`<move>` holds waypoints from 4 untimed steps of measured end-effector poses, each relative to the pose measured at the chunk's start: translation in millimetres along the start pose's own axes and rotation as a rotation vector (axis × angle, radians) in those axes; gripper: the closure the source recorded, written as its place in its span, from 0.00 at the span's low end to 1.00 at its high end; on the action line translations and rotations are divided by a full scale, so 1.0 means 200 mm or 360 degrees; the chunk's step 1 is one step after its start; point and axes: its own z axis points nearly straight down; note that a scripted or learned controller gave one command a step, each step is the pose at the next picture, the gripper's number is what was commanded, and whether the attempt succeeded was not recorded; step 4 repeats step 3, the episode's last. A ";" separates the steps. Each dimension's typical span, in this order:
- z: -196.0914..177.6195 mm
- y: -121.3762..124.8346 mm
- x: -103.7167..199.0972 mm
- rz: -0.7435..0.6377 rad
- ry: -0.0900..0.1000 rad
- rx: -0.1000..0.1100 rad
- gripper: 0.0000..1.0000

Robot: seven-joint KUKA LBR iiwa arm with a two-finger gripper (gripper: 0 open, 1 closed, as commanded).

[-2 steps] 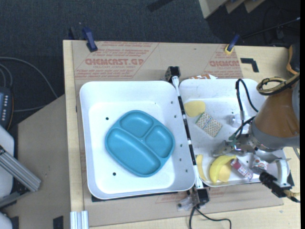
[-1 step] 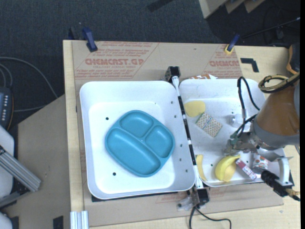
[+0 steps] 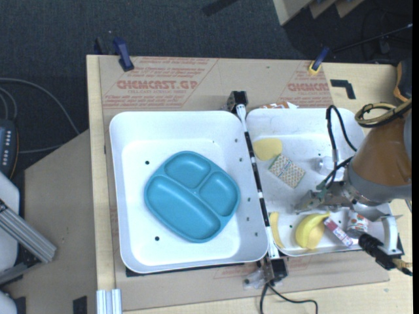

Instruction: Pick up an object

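Observation:
The right bin [image 3: 298,120] holds several small objects. A pale yellow piece [image 3: 267,149] lies near its left wall, with a patterned square sachet [image 3: 287,171] just below it. A yellow banana [image 3: 311,230] lies at the bin's front, beside a red and white packet [image 3: 339,231]. A thin yellow slice [image 3: 275,229] rests against the front left wall. My gripper [image 3: 315,201] hangs low over the bin, just above the banana and to the right of the sachet. Nothing shows between its fingers.
The left bin [image 3: 131,133] holds a blue divided plate [image 3: 191,195]. The arm's orange band [image 3: 383,159] and black cables [image 3: 337,142] cover the right bin's right side. Blue clamps [image 3: 122,53] sit on the bench's far edge.

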 end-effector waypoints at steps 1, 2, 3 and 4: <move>0.05 0.49 0.09 -0.0004 0.0001 0.0001 0.00; 0.00 0.49 0.09 -0.0006 -0.0002 -0.0002 1.00; -0.56 0.41 0.46 -0.0004 0.0002 0.0000 1.00; -0.56 0.41 0.46 -0.0004 0.0002 0.0000 1.00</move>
